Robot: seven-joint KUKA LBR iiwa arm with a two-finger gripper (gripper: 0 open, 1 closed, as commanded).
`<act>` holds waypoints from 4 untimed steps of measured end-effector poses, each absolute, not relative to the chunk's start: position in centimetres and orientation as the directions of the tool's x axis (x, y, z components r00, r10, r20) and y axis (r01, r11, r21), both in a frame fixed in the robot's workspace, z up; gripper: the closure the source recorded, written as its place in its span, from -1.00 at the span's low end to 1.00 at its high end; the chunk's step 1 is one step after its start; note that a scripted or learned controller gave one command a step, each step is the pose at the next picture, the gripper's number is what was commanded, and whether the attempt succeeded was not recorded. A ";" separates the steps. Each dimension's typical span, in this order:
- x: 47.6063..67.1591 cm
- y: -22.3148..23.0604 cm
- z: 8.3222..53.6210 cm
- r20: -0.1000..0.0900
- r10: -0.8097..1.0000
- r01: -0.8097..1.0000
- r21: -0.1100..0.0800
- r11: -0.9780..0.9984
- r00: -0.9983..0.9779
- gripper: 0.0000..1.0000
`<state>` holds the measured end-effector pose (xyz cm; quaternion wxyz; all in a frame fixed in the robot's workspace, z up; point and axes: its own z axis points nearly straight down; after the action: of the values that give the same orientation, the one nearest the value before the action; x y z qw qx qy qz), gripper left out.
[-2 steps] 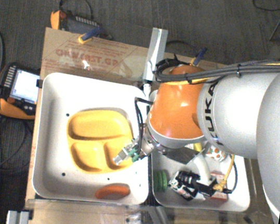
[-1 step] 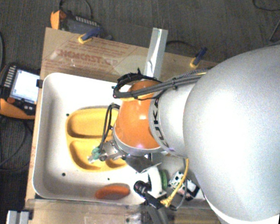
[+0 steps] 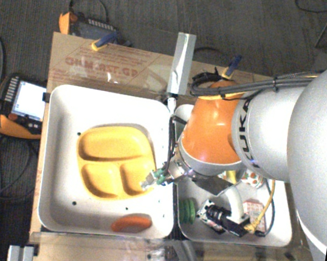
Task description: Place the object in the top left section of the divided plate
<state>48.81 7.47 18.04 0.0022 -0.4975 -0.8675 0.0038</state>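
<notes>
Camera view: white bins (image 3: 54,159) on cardboard-topped bench (image 3: 100,64) (dark carpet around)

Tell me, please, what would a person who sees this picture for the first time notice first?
First comes the large grey arm with its orange band, reaching in from the right and covering much of the right bin. Next is the yellow divided plate in the middle of the left bin, with the gripper low over the plate's right edge. An orange object lies in the left bin below the plate, near the bin's front wall.
</notes>
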 end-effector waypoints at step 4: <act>54.9 19.1 24.7 -0.001 0.652 0.652 -0.007 0.758 -0.759 1.00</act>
<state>54.92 19.08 24.73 0.0010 -0.3475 -0.9377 0.0035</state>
